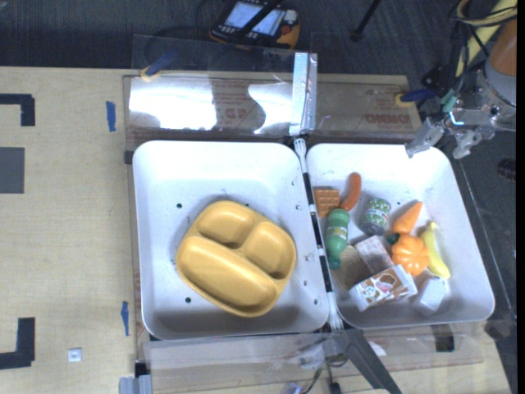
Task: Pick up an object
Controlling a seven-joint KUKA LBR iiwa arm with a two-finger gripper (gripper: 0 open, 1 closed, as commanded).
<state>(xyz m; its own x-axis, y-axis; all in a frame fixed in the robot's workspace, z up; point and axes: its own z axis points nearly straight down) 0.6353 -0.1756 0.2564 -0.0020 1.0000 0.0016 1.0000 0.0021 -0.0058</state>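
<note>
From the overhead camera, two shallow white bins sit side by side on the bench. The left bin (156, 187) holds a single yellow sectioned tray (236, 257), lying tilted across the bin floor with three compartments facing up. The right bin (467, 212) is crowded: a green bottle (337, 235) lies near the dividing wall, with a waffle-patterned brown piece (326, 199) just above it and an orange carrot (352, 190) beside that. A small green can (376, 214) sits near the middle, an orange pepper-like toy (407, 217) is to its right, and a round orange fruit (409, 254) touches a yellow banana (435, 251). A printed carton (382, 289) lies toward the near edge, with a small white block (431, 295) next to it. The gripper (444, 140) hangs above the far right corner of the right bin, its fingers spread apart with nothing between them, well apart from the toys below.
</note>
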